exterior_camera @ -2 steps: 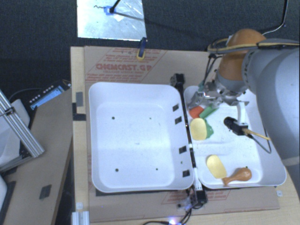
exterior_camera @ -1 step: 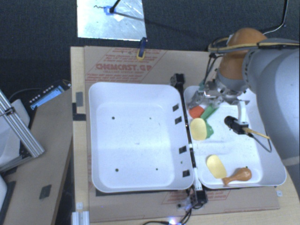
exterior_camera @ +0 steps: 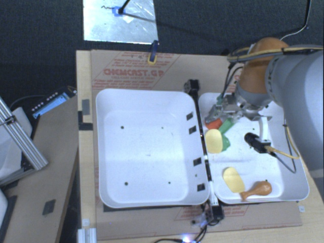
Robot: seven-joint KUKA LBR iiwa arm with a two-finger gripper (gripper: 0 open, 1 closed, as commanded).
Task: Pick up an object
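Red and green pieces (exterior_camera: 221, 123) heaped at the right bin's (exterior_camera: 298, 184) far-left corner, long axis slanting up-right, directly under the gripper (exterior_camera: 226, 110) hanging low, touching or nearly so, grip state impossible to tell.

My bench (exterior_camera: 86, 151) is pale wood, topped by a brown cardboard sheet (exterior_camera: 132, 71) with red lettering along its upper edge. Dark carpet (exterior_camera: 35, 39) covers the floor across the top of the frame. A shiny metal plate (exterior_camera: 120, 13) lies there at upper left. An aluminium rail (exterior_camera: 20, 138) slants along the left edge.
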